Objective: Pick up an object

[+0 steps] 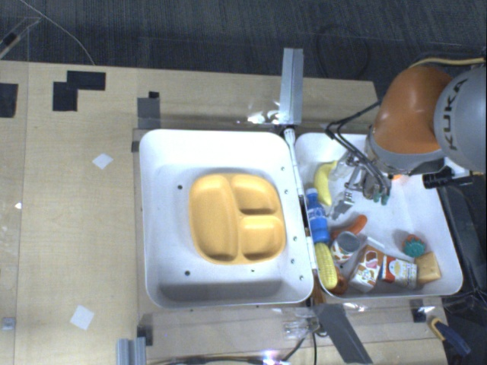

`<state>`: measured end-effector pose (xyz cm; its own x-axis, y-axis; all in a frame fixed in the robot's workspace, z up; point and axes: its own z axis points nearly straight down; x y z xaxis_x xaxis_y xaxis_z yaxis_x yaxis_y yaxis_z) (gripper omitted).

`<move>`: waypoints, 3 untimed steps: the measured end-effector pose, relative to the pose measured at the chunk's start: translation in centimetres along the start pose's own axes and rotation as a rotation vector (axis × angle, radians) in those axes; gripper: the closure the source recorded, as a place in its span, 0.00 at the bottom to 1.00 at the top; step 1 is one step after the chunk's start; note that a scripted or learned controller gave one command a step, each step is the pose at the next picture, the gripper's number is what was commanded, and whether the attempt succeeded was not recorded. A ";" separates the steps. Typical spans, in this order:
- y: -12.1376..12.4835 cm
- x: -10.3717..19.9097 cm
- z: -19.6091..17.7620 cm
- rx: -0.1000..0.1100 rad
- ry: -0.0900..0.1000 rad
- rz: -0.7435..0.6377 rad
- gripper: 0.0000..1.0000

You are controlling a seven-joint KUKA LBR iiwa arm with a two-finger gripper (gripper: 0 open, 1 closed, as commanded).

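Clutter is packed along the near edge of the right bin (pixel 445 276), nearest the camera: a carton (pixel 378 270) lies on its side, with a tan block (pixel 428 266) touching its right end and a teal piece (pixel 414 245) just behind that. Corn (pixel 325 265) is laid lengthwise against the bin's left wall, a grey cup (pixel 347 242) sits just beside it, and a blue bottle (pixel 315 219) lies further back along the same wall. An orange carrot (pixel 355 223) is seen behind the cup, and a banana (pixel 324 182) is set still further back. These things appear tumbled loosely, none stacked with care, so several overlap and a clean grasp is judged harder at the crowded near edge than in the barer middle.

The left bin (pixel 163 204) is taken up by a yellow tray (pixel 234 217) with three compartments, laid flat at its centre; nothing is seen in the compartments.

Further back and to the right, the gripper (pixel 356 191) is held low over the right bin, between banana and carrot, pointing down from the arm (pixel 426 120). Whether the claw is open or closed cannot be told; nothing is seen clasped in it. No object is judged picked yet, and the carrot and banana are the nearest candidates
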<state>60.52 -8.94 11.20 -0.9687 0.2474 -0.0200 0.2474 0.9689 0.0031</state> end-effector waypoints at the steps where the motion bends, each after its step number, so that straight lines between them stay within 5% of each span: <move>1: -7.3 -3.6 2.4 0.003 0.007 0.019 0.00; 2: -2.9 -1.7 1.7 0.000 0.010 0.037 0.00; 3: -10.7 -5.9 2.4 0.004 0.008 0.137 0.00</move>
<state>63.68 -20.75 8.85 -0.9260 0.3773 -0.0121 0.3773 0.9261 0.0014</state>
